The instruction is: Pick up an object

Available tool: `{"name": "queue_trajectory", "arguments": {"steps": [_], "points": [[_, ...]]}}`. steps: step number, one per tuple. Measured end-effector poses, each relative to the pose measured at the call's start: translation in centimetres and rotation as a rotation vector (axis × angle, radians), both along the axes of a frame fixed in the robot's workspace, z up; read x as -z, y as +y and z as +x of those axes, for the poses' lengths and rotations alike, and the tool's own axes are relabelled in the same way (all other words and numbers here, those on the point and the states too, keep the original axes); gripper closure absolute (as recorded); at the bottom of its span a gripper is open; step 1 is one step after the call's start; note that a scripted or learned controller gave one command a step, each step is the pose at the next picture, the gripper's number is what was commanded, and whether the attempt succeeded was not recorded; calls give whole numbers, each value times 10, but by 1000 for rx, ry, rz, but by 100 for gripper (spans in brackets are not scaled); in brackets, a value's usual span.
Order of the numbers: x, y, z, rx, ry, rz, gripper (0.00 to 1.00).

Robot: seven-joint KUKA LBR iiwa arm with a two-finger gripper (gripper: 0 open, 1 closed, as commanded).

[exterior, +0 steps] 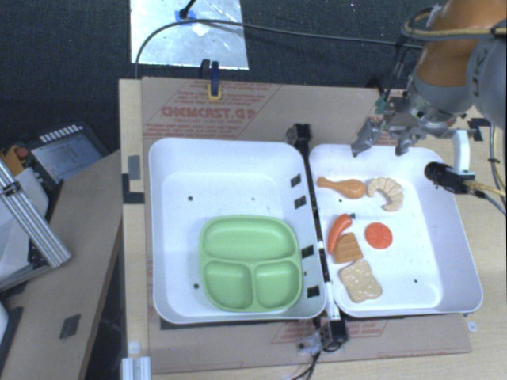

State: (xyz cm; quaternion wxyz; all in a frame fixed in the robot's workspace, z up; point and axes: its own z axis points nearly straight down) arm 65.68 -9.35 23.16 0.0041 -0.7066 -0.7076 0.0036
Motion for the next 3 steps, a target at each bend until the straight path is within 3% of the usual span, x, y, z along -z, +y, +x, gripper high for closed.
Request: {"name": "queue_trajectory", "arguments": {"steps": [1,3], "points": [[-8,0,2,-2,-12,-1,0],[90,-6,7,0,-9,-1,0]]}}
